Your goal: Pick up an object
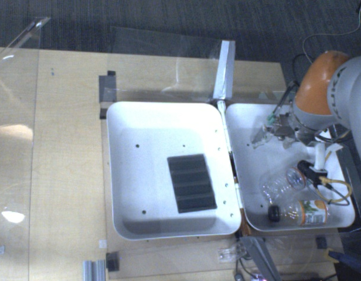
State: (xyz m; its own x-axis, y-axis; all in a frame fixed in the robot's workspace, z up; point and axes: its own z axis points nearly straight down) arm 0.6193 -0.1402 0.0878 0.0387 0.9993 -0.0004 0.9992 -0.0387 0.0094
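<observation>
Right bin point(251, 215) (bottle point(298, 213) inside)

Arm point(339, 92): cut off by the right edge of the frame; only the orange band and part of the grey wrist are in view.
End effector point(280, 127): small, partly under the wrist; finger state cannot be read.
Right bin point(251, 157): far right rim hidden behind the arm and cables.
Clear plastic bottle point(298, 211): transparent, outline faint against the white floor; label too small to read.
Clear item point(283, 183) beside it: shape indistinct.
Surface point(51, 157): cut off at the left and bottom edges.
</observation>
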